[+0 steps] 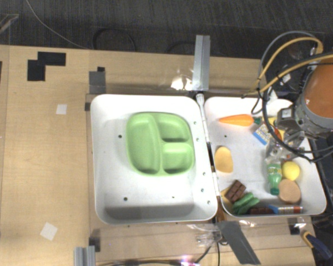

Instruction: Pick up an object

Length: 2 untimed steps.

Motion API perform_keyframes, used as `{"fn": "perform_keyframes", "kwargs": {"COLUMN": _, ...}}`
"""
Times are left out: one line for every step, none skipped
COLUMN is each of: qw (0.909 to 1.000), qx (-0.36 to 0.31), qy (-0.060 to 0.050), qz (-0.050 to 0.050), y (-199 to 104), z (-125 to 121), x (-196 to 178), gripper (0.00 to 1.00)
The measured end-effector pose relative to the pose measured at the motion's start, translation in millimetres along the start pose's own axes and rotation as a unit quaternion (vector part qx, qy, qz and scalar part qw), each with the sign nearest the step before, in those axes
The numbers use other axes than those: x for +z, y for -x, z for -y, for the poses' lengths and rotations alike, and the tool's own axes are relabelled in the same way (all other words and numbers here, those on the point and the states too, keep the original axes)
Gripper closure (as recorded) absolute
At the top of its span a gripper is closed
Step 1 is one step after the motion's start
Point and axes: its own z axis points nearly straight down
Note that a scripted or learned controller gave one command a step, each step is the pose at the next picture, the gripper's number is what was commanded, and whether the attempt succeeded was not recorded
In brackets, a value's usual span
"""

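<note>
One green bottle (pixel 274 176) lies just under the gripper (pixel 277 150).

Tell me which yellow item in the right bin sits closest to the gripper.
The round lemon, just below the gripper on the bin's right side. The other yellow piece lies apart, near the divider on the left.

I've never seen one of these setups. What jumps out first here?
The big green divided tray lying in the left white bin draws the eye first. Next, the right white bin with its bright clutter: an orange carrot near the top, a yellow lemon beside the arm's gripper.
</note>
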Motion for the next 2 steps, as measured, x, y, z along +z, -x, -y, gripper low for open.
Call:
{"fn": "perform_keyframes", "kwargs": {"qw": 0.9996, "qx": 0.029, "qy": 0.001, "qz": 0.001, "y": 60.8, "z": 45.9, "x": -23.3, "gripper": 1.00}}
{"fn": "perform_keyframes", "kwargs": {"qw": 0.9986, "qx": -0.052, "qy": 0.007, "qz": -0.001, "y": 1.8, "z": -2.6, "x": 69.6, "gripper": 1.00}}
